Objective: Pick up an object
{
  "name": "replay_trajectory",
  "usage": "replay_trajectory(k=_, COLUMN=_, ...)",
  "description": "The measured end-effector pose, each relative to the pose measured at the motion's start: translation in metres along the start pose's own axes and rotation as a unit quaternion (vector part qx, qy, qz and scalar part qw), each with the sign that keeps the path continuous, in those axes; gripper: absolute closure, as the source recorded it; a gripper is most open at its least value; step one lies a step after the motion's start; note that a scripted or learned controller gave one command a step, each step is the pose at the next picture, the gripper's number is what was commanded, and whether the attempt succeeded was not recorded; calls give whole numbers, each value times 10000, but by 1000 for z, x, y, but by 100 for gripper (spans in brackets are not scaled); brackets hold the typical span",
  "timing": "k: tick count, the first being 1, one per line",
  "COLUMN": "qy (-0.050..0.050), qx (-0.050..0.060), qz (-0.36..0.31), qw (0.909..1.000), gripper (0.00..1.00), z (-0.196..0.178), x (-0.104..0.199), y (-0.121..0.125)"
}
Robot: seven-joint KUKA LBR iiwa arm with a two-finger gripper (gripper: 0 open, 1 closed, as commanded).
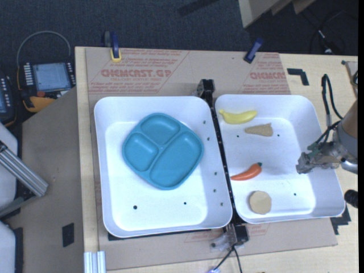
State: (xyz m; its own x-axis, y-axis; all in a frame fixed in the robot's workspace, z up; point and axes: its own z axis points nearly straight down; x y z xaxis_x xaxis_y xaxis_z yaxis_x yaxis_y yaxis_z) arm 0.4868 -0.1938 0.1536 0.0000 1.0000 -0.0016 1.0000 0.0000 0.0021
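Observation:
The right bin holds a yellow banana at its far left, a tan wedge-shaped piece beside it, a red-orange chili pepper near the middle left, and a round tan cookie at the front. My gripper hangs low over the right side of that bin, to the right of the pepper and apart from it. Nothing shows between its tips.
The left bin carries a blue sectioned plate in its middle. A black clamp sits between the bins at the back. Cables run along the bench's right side, and a pendant device lies off the bench at left.

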Motion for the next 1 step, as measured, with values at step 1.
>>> replay_trajectory(k=1, qy=-5, qx=-15, qz=-7, qw=10000, gripper=100, z=-47, x=7, y=-4)
